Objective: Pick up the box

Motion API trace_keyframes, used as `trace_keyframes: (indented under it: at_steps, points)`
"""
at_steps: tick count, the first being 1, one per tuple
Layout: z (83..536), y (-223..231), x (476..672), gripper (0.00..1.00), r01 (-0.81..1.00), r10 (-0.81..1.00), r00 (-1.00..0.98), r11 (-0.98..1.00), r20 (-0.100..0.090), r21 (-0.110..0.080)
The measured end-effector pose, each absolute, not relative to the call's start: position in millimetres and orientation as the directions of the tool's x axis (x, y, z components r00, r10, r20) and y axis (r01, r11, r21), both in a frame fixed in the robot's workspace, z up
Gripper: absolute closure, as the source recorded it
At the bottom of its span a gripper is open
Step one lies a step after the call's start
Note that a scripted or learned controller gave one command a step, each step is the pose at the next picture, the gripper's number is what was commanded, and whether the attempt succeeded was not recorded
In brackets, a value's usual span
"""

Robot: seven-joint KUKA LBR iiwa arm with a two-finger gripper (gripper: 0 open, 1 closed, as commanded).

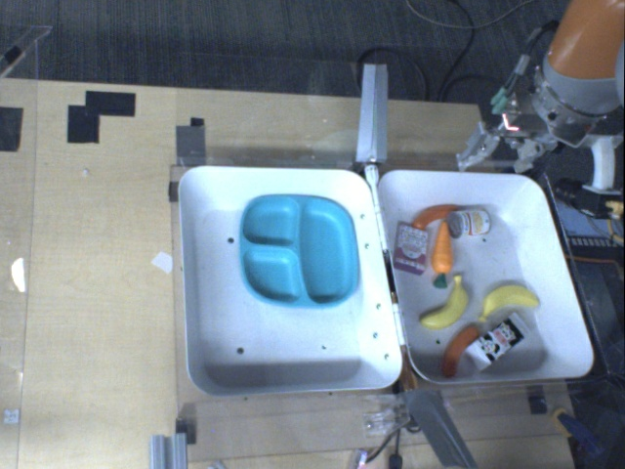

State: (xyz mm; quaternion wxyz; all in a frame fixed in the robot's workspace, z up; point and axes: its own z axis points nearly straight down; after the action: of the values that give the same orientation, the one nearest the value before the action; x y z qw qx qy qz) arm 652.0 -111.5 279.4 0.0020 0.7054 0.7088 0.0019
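Box [497, 342] lies flat, long axis slanting up-right | tool [498, 150] above bin's far rim, spread wide

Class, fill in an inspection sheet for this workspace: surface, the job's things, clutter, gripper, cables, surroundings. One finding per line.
Surface: wooden bench bearing two white bins.
Job's things: small purple box at right bin's left wall; black-and-white carton near its front.
Clutter: carrot, two bananas, sausage, small can; blue divided plate in left bin.
Gripper: gripper above right bin's far rim, holding nothing seen.
Cables: black cable on floor.
Surroundings: dark carpet.
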Motion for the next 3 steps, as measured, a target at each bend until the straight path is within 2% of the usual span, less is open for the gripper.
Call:
trace_keyframes:
  at_steps: [1, 2, 3]
  points:
    - [217.2, -165.6, 621.4, 0.00, 0.992, 0.992, 0.125, -0.125, 0.000, 0.004]
    - [88.9, -195.0, 657.5, 0.00, 1.000, 1.000, 0.016, -0.016, -0.001, 0.009]
    - [102.1, -193.9, 660.1, 1.00, 1.000, 1.000, 0.012, -0.012, -0.003, 0.017]
